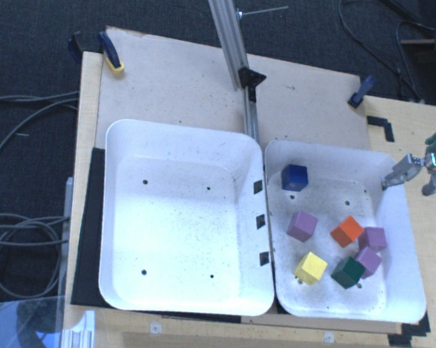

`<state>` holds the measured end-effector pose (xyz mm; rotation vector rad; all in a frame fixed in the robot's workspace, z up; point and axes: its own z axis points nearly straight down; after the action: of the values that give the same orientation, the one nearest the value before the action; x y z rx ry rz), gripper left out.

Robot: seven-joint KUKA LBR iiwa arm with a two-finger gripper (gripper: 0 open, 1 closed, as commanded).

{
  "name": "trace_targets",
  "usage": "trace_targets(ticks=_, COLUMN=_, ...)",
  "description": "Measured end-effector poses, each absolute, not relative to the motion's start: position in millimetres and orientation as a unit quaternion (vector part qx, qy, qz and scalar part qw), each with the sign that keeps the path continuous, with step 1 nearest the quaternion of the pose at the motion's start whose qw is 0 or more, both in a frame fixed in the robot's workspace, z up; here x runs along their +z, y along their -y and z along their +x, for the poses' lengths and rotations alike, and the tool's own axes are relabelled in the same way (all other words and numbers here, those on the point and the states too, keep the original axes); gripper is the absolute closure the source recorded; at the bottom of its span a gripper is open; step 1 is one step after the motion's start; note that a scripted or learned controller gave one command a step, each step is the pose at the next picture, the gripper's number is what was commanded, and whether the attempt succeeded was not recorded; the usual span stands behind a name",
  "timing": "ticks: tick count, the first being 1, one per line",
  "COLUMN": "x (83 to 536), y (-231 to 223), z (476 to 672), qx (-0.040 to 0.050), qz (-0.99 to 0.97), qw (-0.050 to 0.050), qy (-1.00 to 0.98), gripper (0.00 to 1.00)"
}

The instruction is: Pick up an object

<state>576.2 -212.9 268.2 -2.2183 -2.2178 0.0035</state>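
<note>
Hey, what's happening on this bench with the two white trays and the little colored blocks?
A robot arm is trying to pick up a block. Its claw is at the far right edge of the right tray, above the rim, and holds nothing yet. The blocks all lie in that tray: a blue one near the back, then a purple one, an orange one, two more purple ones, a yellow one and a green one. The left tray sits alongside.
</note>
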Motion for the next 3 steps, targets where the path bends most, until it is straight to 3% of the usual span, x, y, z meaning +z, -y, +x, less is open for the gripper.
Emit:
trace_targets(ticks=1, x=271.1, y=212.6, z=577.0, qx=0.0001, qz=-0.707, qw=0.000, qy=0.708, gripper=0.00)
trace_targets(ticks=3, x=172.8, y=200.9, z=579.8, qx=0.0011, qz=-0.707, qw=0.003, qy=0.707, gripper=0.00)
